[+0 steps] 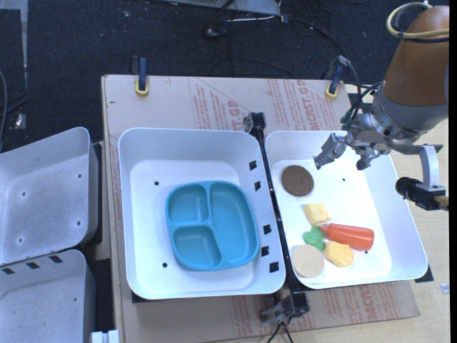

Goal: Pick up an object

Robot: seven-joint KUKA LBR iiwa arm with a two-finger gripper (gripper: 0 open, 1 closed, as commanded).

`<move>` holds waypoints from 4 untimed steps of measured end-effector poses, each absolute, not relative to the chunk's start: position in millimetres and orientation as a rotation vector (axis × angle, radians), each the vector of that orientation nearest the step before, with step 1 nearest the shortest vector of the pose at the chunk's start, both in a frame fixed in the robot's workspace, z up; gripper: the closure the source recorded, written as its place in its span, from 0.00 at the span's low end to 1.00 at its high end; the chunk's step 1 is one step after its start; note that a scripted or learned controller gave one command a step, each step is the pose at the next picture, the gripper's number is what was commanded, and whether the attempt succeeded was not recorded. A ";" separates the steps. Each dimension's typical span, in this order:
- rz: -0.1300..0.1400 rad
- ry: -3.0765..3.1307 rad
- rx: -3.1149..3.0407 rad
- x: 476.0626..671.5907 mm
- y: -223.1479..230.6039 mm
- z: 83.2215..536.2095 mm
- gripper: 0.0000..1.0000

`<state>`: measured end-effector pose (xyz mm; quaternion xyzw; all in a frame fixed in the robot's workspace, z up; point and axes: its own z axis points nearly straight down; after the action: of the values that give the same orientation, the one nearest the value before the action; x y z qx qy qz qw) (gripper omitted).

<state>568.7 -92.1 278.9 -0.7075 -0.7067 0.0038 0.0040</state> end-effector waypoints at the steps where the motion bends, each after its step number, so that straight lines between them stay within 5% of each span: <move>1: 0.001 -2.222 -2.221 570.5 -92.0 284.6 0.00; 4: 0.004 -2.217 -2.220 559.6 -91.7 143.5 0.00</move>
<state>559.6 -91.7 143.5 -0.7075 -0.7067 0.0014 0.0021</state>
